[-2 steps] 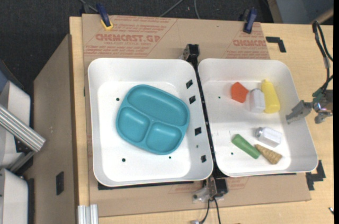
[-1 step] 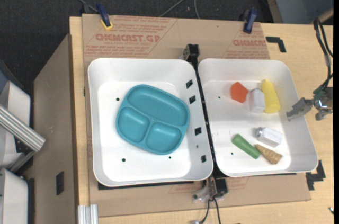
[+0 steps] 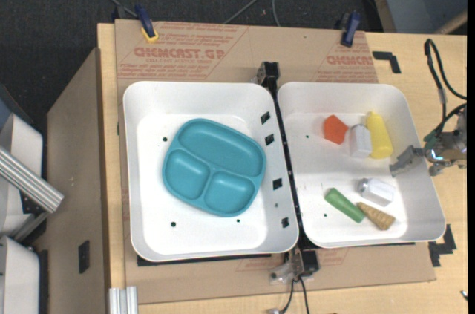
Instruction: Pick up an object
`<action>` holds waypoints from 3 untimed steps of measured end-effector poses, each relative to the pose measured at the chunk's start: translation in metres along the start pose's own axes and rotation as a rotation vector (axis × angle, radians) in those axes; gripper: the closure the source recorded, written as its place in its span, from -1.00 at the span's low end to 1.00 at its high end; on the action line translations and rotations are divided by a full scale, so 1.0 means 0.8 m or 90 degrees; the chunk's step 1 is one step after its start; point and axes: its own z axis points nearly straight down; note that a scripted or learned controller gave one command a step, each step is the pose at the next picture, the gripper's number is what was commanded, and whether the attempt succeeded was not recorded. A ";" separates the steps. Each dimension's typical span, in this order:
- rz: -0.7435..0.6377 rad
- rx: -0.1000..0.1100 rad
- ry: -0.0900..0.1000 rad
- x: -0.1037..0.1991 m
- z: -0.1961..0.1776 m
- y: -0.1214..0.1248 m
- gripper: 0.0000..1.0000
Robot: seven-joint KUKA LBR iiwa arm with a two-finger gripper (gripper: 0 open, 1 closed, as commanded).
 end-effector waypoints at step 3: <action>-0.002 -0.015 -0.002 0.001 0.091 0.012 1.00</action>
